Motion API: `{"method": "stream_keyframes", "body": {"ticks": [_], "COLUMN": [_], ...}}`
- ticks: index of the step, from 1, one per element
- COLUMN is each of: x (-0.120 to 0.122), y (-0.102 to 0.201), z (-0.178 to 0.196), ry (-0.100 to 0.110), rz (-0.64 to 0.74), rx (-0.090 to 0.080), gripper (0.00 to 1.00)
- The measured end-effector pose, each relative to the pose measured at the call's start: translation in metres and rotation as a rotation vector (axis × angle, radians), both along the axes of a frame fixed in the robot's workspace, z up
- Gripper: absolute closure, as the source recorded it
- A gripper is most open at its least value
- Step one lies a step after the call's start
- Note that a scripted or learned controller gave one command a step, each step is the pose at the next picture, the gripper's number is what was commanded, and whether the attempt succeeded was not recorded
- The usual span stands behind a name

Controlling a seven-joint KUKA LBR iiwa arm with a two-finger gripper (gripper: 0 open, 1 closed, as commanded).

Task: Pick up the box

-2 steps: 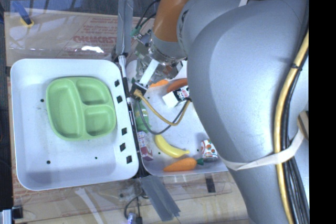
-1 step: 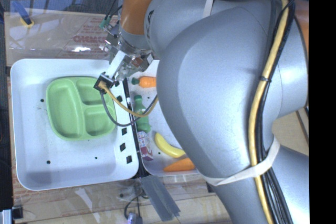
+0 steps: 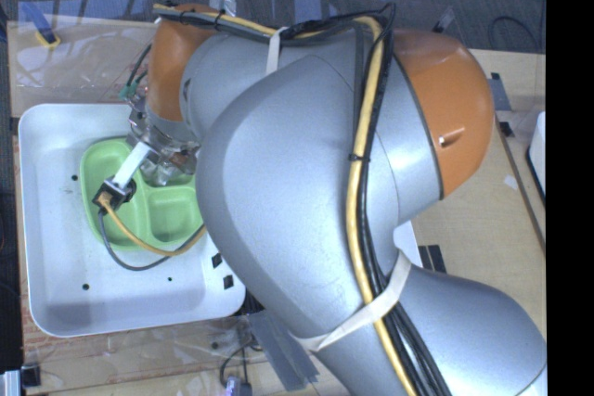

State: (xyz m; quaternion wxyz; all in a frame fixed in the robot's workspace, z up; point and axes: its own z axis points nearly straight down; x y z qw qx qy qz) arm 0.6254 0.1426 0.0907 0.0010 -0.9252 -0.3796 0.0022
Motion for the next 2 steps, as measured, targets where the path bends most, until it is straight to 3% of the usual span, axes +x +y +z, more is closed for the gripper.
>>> {"method": "stream_keyframes", "body": {"ticks": [1,2], "x": [-0.041,-0.032], "y": [-0.046,-0.135], "z": [0.103,0.294], "ry": [-0.004,-0.01], "rz": [0.105,0.066], "rx": [0.001,0.001], "gripper": [1.0,1.0]}}
